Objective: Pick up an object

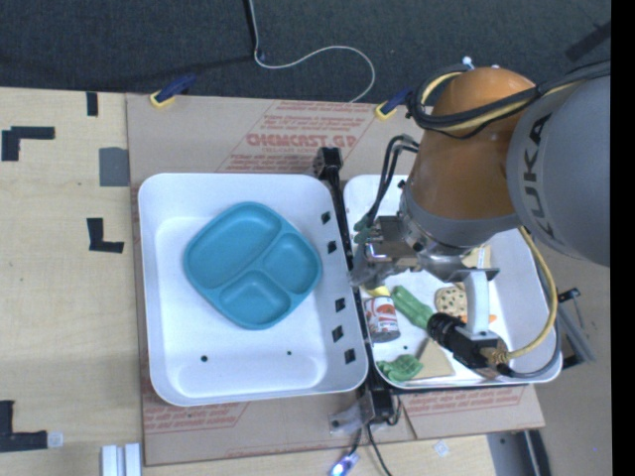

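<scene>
My gripper (382, 271) hangs low over the left part of the right bin (541, 266), with the grey and orange arm covering most of that bin. Just below it lies a small can with a red and white label (383, 318). A green oblong piece (412, 303) lies to the can's right, and a green leafy piece (402, 368) sits near the bin's front wall. A tan spotted round piece (449, 298) shows beside the wrist. Nothing is seen between the fingers.
The left bin (164, 266) holds a blue divided plate (253, 264) lying flat. A black divider with clips (340, 256) runs between the two bins. Cardboard lies under both bins, and a white cable loops behind them.
</scene>
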{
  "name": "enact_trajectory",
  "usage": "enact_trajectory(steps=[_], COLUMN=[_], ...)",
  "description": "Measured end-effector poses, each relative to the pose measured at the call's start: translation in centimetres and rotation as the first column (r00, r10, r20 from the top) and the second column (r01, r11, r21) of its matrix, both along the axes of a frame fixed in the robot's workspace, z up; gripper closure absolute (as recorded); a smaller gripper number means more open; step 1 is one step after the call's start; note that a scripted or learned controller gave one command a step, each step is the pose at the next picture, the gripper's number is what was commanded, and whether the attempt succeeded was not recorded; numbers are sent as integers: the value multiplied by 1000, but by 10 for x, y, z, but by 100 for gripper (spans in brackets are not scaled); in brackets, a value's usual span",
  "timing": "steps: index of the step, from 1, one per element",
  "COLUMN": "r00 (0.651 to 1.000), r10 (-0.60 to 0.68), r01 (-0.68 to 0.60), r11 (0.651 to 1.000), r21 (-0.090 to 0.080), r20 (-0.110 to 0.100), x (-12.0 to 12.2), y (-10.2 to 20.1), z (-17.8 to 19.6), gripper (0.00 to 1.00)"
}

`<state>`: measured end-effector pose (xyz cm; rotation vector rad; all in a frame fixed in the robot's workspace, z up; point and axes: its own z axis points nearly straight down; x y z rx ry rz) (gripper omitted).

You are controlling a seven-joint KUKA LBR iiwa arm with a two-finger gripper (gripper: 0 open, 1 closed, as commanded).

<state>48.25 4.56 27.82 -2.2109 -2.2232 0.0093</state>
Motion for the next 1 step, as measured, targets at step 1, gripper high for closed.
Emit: enact_trajectory(steps=[1], r00=[1000], r10=[-4], r01=[4], r11=[1000], r21=[1], r20=[20], x=[2], y=[-16], z=[120], gripper=[100])
